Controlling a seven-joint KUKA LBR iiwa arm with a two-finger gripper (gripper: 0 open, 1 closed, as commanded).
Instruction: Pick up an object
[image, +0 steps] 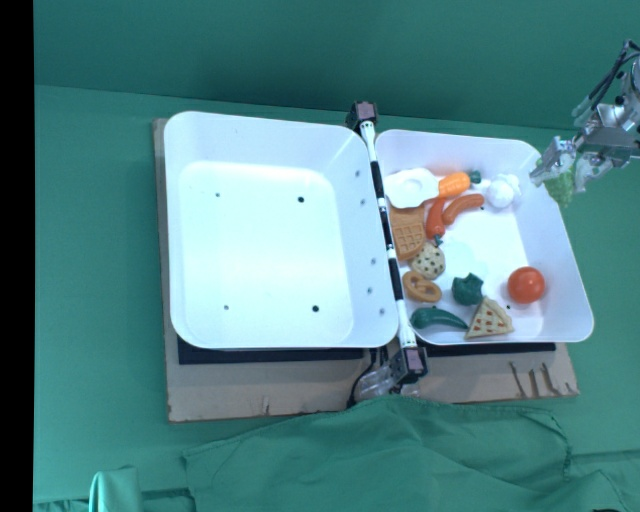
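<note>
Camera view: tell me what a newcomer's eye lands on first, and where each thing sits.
First comes the heap of toy food crowding the right bin, where a red tomato near its right wall stands out brightest. Beside it the left bin is a broad white patch. At the upper right, the tool hangs over the right bin's far corner with a pale green piece at its tip.

Lab test rig: green cloth (90, 250) over the counter, two white bins (265, 235) on cardboard (250, 395), plastic toy food (455, 265).
</note>
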